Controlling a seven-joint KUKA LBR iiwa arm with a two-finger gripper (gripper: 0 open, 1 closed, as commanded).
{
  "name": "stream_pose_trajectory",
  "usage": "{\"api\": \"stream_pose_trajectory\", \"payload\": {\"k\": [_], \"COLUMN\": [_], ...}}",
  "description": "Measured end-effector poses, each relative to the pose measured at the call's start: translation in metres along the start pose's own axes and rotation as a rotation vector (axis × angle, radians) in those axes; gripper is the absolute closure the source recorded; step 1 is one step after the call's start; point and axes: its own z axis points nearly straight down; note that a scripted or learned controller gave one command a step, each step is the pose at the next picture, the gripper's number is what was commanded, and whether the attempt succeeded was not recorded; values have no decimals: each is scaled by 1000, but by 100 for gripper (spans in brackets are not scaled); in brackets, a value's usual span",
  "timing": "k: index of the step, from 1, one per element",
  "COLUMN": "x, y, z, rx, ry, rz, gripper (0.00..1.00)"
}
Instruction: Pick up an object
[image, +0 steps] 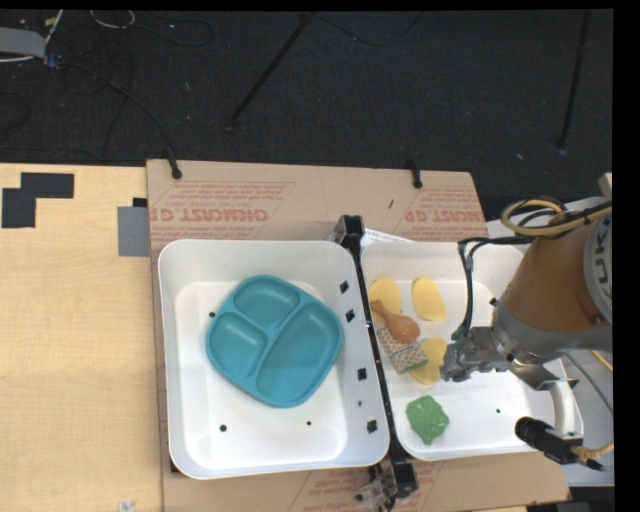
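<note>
My gripper (452, 362) sits low in the right bin (500, 425), reaching in from the right, right beside the cluster of small food pieces near the divider (368, 340). From this angle I cannot tell how the gripper is set, and I see nothing plainly held.

Task things: all loose pieces lie in the right bin. Two yellow pieces (385, 293) (428, 298) sit side by side toward the far wall. A brown drumstick-shaped toy (397, 322) lies slantwise just below them, over a checkered piece (404, 354). Another yellow piece (433, 360) touches or nearly touches my gripper; I judge this the likeliest target. A green leafy piece (428, 418) lies apart, nearer the front wall.

Left bin (190, 420) holds a teal divided plate (275, 340), lying flat, well apart from my reach.

Judgement: pieces are crowded against the divider, so a grasp here risks nudging neighbours or closing on an edge. The green piece stands clear and would be the easier pick.
</note>
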Motion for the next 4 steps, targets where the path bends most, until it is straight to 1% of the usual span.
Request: {"api": "stream_pose_trajectory", "payload": {"k": [1,2,3,4], "x": [0,-1,58,104], "y": [5,6,5,18], "z": [-62,-99,-89,-89], "rx": [-3,-1,5,4], "ry": [0,0,3,2], "rz": [-5,-5,-9,-9], "gripper": [100,100,100,100]}}
